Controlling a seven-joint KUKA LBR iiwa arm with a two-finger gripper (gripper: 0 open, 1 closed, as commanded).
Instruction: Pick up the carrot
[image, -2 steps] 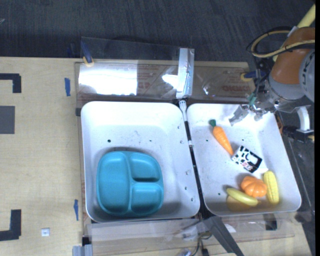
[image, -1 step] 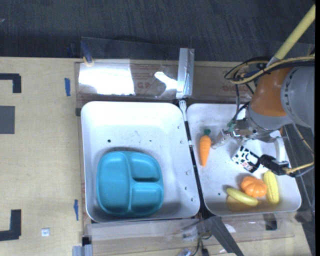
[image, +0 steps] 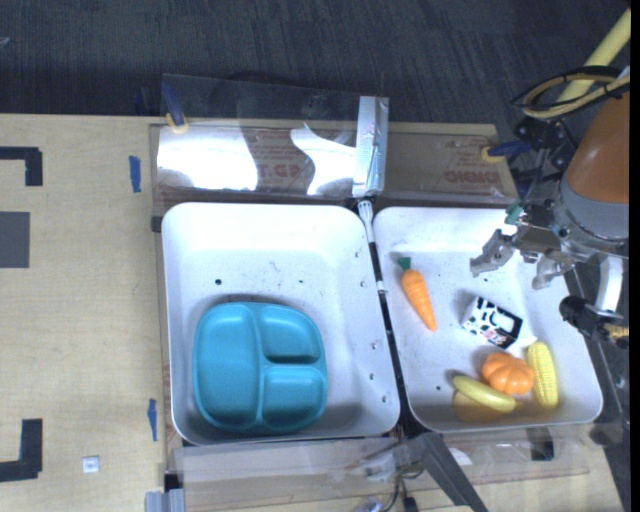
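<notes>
Camera view is showing the carrot (image: 417, 297) lying flat in the right bin (image: 440, 395), up in its left half near the wall it shares with the left bin (image: 200, 240). It's a small orange cone with a green stub at the top end, tip pointing down and slightly right. Nothing is touching it, so white floor is sitting open all around it. The black-and-white packet (image: 493, 322) is sitting to its right, and the banana (image: 481, 391), little pumpkin (image: 508, 373) and corn cob (image: 542, 372) are crowding the lower right corner, well apart from the carrot. The claw (image: 515, 257) is hanging over the upper right part of that bin, fingers looking spread apart with nothing between them, well off to the carrot's right. The left bin is holding a blue divided tray (image: 260, 365). Both bins are sitting on a pale wooden desk (image: 80, 300) with black tape marks, clear plastic sheeting (image: 265, 145) behind them and dark carpet (image: 300, 40) beyond.
</notes>
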